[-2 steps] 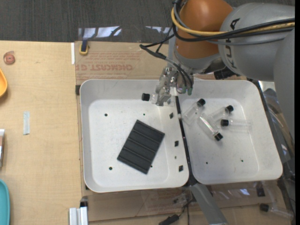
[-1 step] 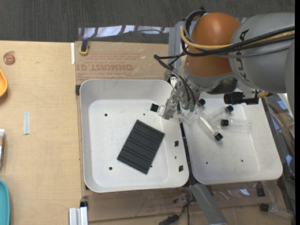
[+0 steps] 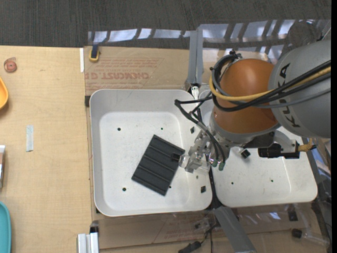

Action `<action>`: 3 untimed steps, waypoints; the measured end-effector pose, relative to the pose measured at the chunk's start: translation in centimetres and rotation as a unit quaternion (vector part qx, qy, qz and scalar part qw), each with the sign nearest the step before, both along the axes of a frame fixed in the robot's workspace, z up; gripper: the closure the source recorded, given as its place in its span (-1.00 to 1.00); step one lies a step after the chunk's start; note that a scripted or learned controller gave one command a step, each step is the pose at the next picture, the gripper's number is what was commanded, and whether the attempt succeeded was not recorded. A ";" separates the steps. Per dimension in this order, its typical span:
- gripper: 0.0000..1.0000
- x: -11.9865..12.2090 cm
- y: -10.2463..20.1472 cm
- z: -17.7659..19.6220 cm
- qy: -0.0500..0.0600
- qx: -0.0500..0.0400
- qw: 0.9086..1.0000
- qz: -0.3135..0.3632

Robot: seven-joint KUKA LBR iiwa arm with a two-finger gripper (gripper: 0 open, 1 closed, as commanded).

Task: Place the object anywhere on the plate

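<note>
- flat black ribbed rectangular object point(image 3: 158, 164), tilted, in the smooth left white bin point(image 3: 105, 141)
- just left of the metal pincer point(image 3: 194, 159), touching its corner
- pincer grip impossible to tell

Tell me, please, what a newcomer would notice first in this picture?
First the arm's big orange band, above the seam between the two bins. Next the black ribbed plate, lying tilted in the left bin, with the pincer close at its right edge.
</note>
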State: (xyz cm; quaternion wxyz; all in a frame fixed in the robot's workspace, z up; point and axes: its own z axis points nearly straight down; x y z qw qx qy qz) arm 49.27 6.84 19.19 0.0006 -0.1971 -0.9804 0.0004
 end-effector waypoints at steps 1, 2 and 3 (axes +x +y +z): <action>1.00 -1.5 -2.7 -0.1 0.000 0.000 0.999 0.041; -1.00 -1.5 -2.7 -0.1 0.000 0.000 0.999 0.041; -1.00 2.2 8.2 -10.0 -0.001 0.000 0.996 -0.085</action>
